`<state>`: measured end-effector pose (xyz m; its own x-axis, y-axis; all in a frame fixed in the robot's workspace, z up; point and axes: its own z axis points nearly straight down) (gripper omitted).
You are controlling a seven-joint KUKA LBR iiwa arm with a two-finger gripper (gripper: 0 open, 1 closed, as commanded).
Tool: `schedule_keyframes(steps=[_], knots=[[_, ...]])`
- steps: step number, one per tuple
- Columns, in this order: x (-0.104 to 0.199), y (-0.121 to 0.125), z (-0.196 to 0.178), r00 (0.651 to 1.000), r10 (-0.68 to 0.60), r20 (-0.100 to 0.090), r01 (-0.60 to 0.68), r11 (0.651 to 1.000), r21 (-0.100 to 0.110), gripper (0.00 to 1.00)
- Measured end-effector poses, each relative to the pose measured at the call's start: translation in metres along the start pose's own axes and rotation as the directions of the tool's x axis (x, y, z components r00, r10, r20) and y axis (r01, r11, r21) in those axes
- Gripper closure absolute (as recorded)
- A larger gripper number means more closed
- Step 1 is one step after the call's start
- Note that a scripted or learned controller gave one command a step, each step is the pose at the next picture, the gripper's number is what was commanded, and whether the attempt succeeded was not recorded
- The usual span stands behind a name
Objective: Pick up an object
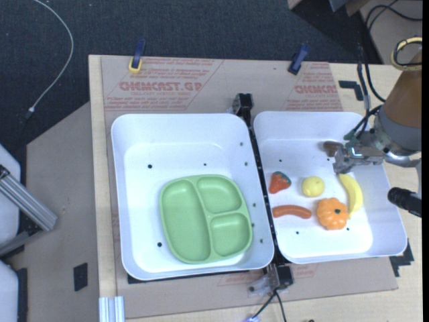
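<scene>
1. Five toy foods sit in the right bin (385,180): pumpkin (332,214), sausage (292,212), strawberry (279,182), lemon (312,186), banana (351,192).
2. At banana's twelve o'clock hangs the gripper (343,154); open or closed, I cannot tell.
3. At nine o'clock, the left bin (134,139) holds a green tray (204,218).

Brown cardboard-topped bench (201,86) with two white bins side by side, left bin (134,153), right bin (301,129).

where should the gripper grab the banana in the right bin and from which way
Probably across the middle of the banana, coming straight down. It lies flat, running away from the camera, so its narrow width suits the fingers. The orange pumpkin crowds its near end, while the far end sits right under the gripper.
</scene>
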<state>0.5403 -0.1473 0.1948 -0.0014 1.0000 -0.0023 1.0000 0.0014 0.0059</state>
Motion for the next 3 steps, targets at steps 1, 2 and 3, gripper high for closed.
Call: schedule_keyframes(steps=[1,2,3], knots=[[0.000,0.002,-0.047,1.000,0.000,0.000,0.000,1.000,0.000,1.00],[0.048,-0.008,-0.054,1.000,-0.003,-0.005,0.003,1.000,0.007,1.00],[0.104,-0.022,-0.040,1.000,-0.004,-0.005,0.004,1.000,0.010,1.00]])
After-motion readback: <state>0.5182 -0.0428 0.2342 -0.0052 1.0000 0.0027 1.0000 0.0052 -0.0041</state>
